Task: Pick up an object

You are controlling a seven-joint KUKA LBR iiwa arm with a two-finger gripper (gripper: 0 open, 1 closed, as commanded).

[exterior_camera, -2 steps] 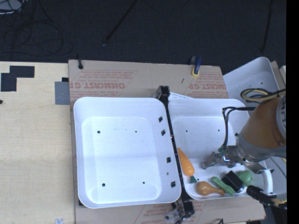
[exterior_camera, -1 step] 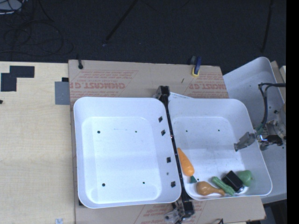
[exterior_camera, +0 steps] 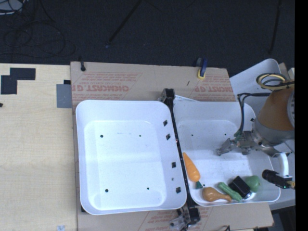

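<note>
My gripper (exterior_camera: 230, 147) hangs over the middle of the right bin (exterior_camera: 211, 114), reaching in from the right under the arm's orange band (exterior_camera: 276, 112). It is above bare bin floor, with nothing seen in it. Along the bin's near side lie an orange carrot (exterior_camera: 191, 167), a tan pear-shaped toy (exterior_camera: 214, 194), a green stick-like piece (exterior_camera: 229, 190), a black block (exterior_camera: 239, 186) and a round green object (exterior_camera: 251, 182). The carrot is left of and below the gripper; the others are below it near the front wall.
The left bin (exterior_camera: 82, 129) sits beside the right one, with black clips (exterior_camera: 168, 94) along the shared rim. A blue clamp (exterior_camera: 201, 67) holds the cardboard at the back. A black cylinder (exterior_camera: 274, 178) juts over the right bin's right rim.
</note>
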